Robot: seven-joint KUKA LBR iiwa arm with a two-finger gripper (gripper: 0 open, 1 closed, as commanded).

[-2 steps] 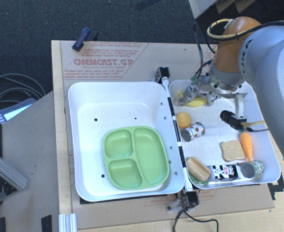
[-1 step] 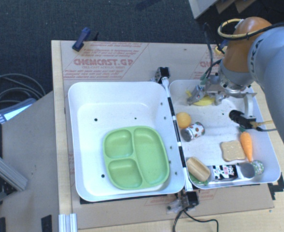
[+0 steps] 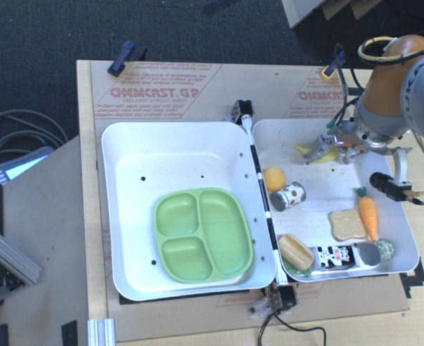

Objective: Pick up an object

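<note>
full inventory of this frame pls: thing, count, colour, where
bins: 2, white, side by side on the bench
divided plate: 1, light green, left bin
ball: 1, yellow-orange, right bin by the divider
can: 1, red and white, on its side below the ball
banana: 1, yellow, right bin top, under the gripper
carrot: 1, orange, right bin right side
toast slice: 1, tan, left of the carrot
bread roll: 1, brown, right bin bottom left
clamps: 2, blue, board's top edge
arm: 1, grey and orange
gripper: 1, at the banana
</note>
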